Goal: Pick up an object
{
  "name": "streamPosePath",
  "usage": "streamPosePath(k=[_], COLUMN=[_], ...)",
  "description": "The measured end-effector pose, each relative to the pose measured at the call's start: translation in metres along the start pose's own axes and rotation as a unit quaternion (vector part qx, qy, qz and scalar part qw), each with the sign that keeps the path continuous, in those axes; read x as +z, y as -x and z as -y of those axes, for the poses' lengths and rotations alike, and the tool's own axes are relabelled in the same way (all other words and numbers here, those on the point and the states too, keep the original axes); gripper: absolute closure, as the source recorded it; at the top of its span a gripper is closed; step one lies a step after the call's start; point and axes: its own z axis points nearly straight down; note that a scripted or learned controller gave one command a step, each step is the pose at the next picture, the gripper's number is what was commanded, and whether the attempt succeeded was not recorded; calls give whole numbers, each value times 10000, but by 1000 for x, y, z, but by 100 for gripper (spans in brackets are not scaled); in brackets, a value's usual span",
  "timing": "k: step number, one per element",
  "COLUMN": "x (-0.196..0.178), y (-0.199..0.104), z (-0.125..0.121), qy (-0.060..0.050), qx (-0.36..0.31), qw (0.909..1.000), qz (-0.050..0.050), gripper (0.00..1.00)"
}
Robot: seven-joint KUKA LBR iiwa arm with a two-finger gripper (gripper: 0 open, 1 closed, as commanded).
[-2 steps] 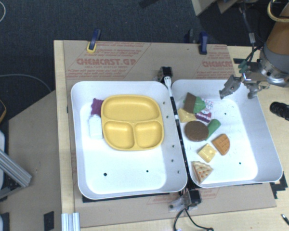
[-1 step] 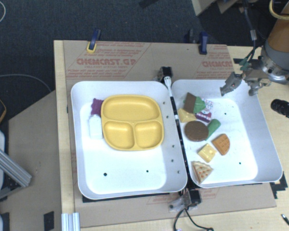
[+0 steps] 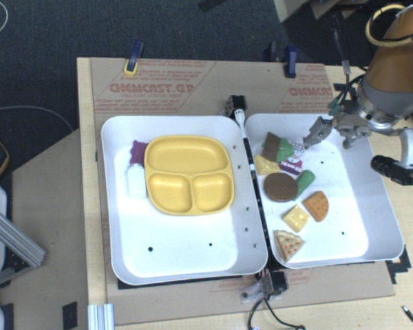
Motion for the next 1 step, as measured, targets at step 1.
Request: streamPosePath(k=[1], x=[64], y=[-2], z=[4], qy=[-10], qx=[0], qw=[10000], qz=[-2], gripper=[0])
